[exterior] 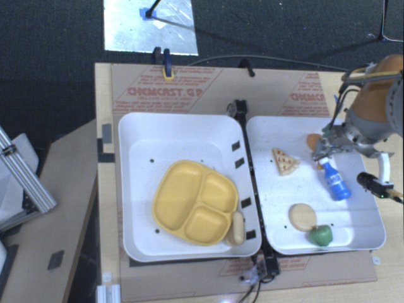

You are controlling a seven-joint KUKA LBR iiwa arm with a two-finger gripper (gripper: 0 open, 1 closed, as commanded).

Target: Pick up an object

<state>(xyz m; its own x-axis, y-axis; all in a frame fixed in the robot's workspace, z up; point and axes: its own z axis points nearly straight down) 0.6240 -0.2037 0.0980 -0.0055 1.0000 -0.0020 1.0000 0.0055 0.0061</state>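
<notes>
Hand (326, 151) over blue bottle (334, 182) top, rt bin (372, 235); grip state can't tell.

Red print "CHEMCAST GP" on brown sheet (208, 84) under bins, upper centre of frame, reads upside down, above left bin (136, 134). Same red print repeated at upper right of frame, above right bin (265, 131), partly cut off by arm, not fully readable. Smaller red line under each logo too small to read. Blue bottle (334, 180) at right of frame carries label, text too small to read.
</notes>
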